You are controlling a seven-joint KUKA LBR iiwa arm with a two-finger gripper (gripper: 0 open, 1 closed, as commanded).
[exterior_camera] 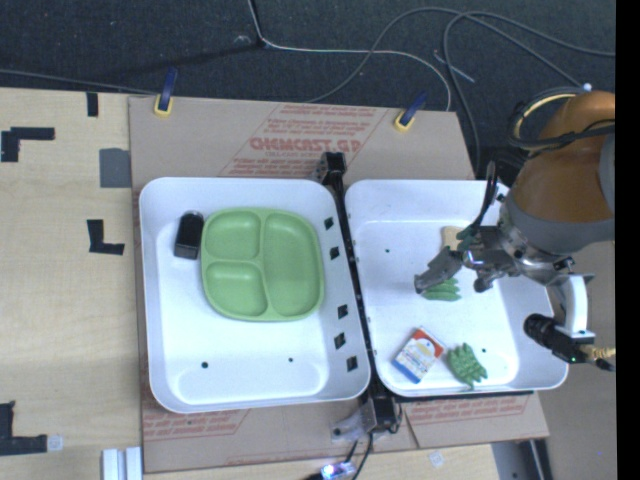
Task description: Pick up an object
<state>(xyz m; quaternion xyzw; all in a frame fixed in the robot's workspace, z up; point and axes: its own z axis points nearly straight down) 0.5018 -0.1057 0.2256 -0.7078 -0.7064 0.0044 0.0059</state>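
Observation:
My gripper (461, 276) hangs over the right bin (388, 208), reaching in from the right. Its fingers are spread apart and nothing sits between them. A small green toy (441, 291) lies just below the left fingertip (434, 275), close to it or touching. A second green toy (466, 364) rests near the bin's front edge. Beside that one lies a small blue, white and orange packet (417, 355). A tan object (452, 236) peeks out behind the gripper, partly hidden by it.
The left bin (160, 298) holds a green divided plate (263, 264) and a small black block (188, 235) to its left. A black divider with clips (344, 268) runs between the bins. Cables trail across the dark floor behind the bench.

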